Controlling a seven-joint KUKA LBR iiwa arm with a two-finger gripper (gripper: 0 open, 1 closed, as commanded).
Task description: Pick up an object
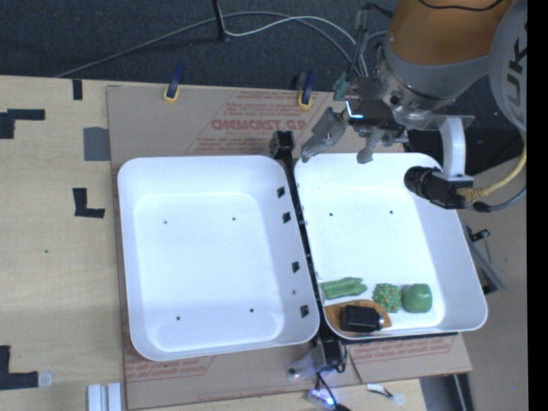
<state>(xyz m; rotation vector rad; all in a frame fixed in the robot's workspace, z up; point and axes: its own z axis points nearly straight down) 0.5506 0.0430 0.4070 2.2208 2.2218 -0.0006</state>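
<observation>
Tool [339,141] up over far edge of right bin [445,255], fingers spread, nothing between them. Objects bunched in that bin's near corner, well apart from tool: green bean pod [342,288], green bumpy piece [387,295], round green piece [417,298] in a row; black object [360,318] just in front, sitting on an orange-brown piece [383,318]. Left bin [137,229] alongside on the surface [51,255].

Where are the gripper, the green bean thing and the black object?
gripper [342,146], camera view, midway between fingertips.
green bean [343,288], camera view, its middle.
black object [361,318], camera view, its top.
</observation>
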